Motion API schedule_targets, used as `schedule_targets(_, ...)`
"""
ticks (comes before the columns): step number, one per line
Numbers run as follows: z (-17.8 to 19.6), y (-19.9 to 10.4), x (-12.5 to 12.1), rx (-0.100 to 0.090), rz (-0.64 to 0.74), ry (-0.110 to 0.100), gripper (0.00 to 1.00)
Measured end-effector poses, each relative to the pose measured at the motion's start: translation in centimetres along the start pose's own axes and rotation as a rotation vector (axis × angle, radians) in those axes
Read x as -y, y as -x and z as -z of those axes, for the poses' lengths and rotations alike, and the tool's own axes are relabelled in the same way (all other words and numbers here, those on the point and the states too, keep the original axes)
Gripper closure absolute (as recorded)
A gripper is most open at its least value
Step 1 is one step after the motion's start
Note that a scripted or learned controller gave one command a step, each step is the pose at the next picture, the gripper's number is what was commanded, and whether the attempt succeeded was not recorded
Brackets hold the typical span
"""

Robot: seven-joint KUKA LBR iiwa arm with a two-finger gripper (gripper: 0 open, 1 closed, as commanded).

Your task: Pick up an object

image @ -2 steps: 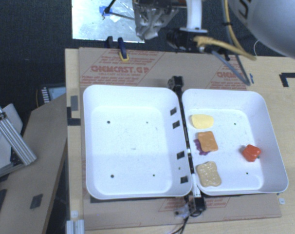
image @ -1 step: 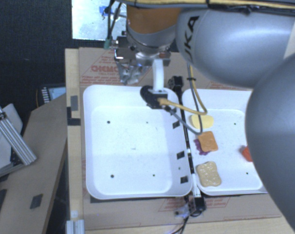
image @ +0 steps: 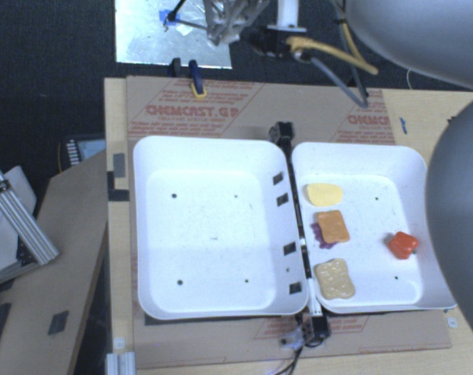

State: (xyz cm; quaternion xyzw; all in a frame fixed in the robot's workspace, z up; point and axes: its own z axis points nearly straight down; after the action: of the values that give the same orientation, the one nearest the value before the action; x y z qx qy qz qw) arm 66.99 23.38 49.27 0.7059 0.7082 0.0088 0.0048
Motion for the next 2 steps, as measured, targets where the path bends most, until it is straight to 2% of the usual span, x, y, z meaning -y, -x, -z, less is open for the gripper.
schedule_targets(1, -16.5, 3.1, 4.7, 0.010, -0.004, -0.033, 1.00)
schedule_targets(2, -12.8, -0.1, 1.1, 0.003, 0.002, -0.012, 1.00)
